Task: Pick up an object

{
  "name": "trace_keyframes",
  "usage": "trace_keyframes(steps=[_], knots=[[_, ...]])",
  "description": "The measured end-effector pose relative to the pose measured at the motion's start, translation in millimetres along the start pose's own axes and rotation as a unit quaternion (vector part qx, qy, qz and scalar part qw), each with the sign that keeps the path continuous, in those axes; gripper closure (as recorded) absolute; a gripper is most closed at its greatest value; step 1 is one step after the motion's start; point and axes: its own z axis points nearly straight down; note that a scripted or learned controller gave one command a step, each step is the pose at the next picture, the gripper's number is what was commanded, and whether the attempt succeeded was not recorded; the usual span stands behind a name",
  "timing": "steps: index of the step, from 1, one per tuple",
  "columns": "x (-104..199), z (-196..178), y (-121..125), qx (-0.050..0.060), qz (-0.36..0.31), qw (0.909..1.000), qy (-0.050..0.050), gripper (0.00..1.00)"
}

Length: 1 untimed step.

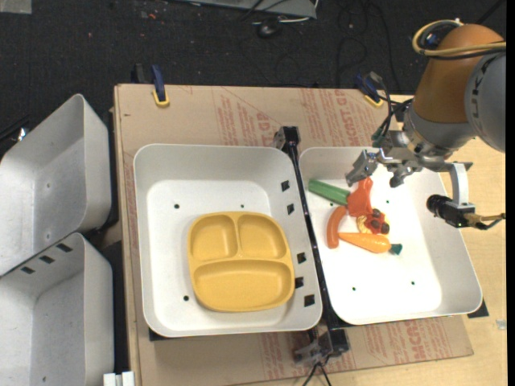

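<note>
A cluster of toy items lies in the right bin [418, 296]: a green piece [327, 190], a curved orange piece [332, 226], a red-orange piece [361, 199], and an orange carrot-like piece [364, 242] with a green tip. My gripper [383, 167] hangs over the upper part of that bin, just up and right of the red-orange piece. Its fingers [360, 170] are spread apart with nothing between them.
The left bin [153, 240] holds a yellow divided plate [241, 260]. A black divider [304, 215] runs between the two bins. Grey bins [48, 215] stand off the bench at the left. Cables trail from the wrist at the right.
</note>
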Motion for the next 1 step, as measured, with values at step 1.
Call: trace_keyframes(steps=[1], knots=[[-0.5, 43.2, -1.2, 0.000, 0.000, 1.0000, 0.000, 0.00]])
